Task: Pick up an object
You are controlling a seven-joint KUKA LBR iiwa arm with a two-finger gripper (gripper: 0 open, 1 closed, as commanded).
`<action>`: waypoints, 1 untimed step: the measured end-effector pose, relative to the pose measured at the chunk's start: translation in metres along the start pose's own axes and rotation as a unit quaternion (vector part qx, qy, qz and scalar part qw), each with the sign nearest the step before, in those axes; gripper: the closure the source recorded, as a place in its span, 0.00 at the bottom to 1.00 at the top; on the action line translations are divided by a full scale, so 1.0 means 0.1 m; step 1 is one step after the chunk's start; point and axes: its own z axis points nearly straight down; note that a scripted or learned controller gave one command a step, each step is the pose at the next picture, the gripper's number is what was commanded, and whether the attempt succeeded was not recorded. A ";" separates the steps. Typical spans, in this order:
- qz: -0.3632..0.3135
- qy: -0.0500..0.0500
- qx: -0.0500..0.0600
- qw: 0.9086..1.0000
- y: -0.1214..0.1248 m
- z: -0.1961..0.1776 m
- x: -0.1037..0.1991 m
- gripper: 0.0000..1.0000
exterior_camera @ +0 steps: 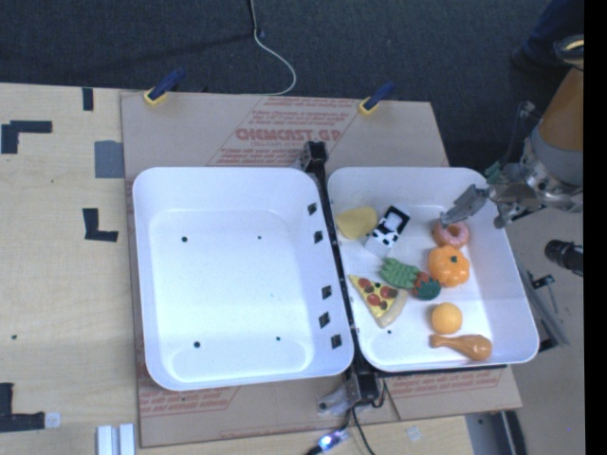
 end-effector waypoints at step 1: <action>-0.001 0.001 -0.002 1.000 0.40 1.20 0.45 0.00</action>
